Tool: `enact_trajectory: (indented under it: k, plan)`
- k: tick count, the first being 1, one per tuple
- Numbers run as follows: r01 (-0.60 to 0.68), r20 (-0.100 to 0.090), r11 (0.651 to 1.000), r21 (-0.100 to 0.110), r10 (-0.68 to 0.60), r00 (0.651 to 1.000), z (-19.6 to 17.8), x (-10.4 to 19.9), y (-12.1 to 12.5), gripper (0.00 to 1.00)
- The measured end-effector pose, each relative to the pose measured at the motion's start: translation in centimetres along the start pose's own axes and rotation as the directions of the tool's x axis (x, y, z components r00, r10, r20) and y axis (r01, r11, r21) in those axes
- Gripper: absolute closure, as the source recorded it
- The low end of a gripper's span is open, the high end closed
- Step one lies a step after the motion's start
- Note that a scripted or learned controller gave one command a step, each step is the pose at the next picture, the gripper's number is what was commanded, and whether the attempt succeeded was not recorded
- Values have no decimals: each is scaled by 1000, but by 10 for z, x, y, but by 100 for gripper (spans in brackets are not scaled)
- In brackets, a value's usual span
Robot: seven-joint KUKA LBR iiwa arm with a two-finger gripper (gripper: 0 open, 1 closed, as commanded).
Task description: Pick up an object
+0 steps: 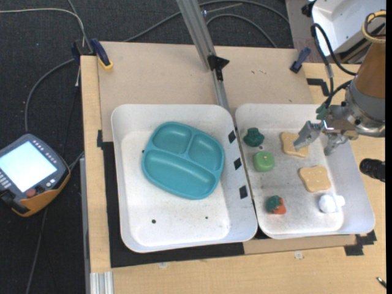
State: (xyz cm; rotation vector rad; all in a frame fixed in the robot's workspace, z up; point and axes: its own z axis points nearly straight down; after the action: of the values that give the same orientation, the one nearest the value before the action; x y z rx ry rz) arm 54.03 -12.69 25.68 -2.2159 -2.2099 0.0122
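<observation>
The tan wooden surface (159, 72) carries 2 shallow white plastic bins side by side, and the job is to lift 1 of the small objects lying in the right bin (361, 219). The left bin (177, 231) holds a teal plastic plate with 3 compartments (184, 159), lying flat and a little askew, away from the small objects. In the right bin sit a dark green lumpy toy (253, 138) near the dividing edge, a light green round toy (264, 161) just below it, a red and green toy like a strawberry (275, 205) lower down, a tan biscuit-shaped piece (315, 179), a small white rounded object (327, 204) near the front corner, and a second tan piece (291, 144) towards the back. The grey metal gripper (320, 138) hangs over the back right part of this bin with its 2 fingers spread apart and nothing between them; 1 finger (304, 137) points down just beside the second tan piece, perhaps touching its edge, though the slant of the view leaves that unsure. That pose suggests the arm is lining up on this tan piece, so the grasp looks not yet made and the pick unfinished
</observation>
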Motion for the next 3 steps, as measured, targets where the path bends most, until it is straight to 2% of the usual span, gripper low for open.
enact_trajectory:
  k: [1,3]
  plan:
    - [3,2,1000,-13,-3,1000,-6,0,2,0]
    - [2,-1,1000,-5,-2,1000,113,12,-8,0]
